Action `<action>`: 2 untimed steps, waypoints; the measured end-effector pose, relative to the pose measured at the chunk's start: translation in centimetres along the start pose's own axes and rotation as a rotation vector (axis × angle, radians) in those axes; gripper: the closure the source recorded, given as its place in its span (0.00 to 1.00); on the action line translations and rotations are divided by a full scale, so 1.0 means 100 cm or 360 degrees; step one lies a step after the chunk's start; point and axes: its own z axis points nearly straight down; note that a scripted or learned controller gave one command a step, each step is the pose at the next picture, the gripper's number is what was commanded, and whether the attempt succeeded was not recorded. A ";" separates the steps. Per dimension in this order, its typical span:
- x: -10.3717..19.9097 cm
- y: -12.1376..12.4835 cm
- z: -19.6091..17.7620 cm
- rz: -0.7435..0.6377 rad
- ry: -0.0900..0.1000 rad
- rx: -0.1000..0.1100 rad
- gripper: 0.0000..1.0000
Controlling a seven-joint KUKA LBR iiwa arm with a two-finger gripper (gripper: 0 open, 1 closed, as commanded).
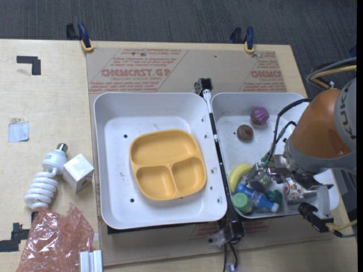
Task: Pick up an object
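Note:
My gripper (262, 174) is low in the right bin (227, 113), down among a cluster of small objects near its front. Beside it lie a yellow banana (237, 174), a blue bottle with a green cap (249, 199) and a red-and-white item (296, 190). Farther back in the same bin sit a purple ball (260, 115) and a brown ball (245, 132), both apart from the gripper. The arm's orange band (320, 130) covers the bin's right side. The wrist hides the fingertips.
A yellow divided plate (168, 164) lies in the left bin (108, 152). Left of the bins on the bench are a spiral light bulb (45, 180), a white cube (78, 172) and a crumpled pink bag (54, 241). A black divider bar (210, 123) runs between the bins.

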 end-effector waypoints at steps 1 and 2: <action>0.000 0.001 -0.010 0.0002 -0.0001 -0.0004 1.00; 0.063 0.001 -0.072 -0.0004 0.0000 -0.0001 1.00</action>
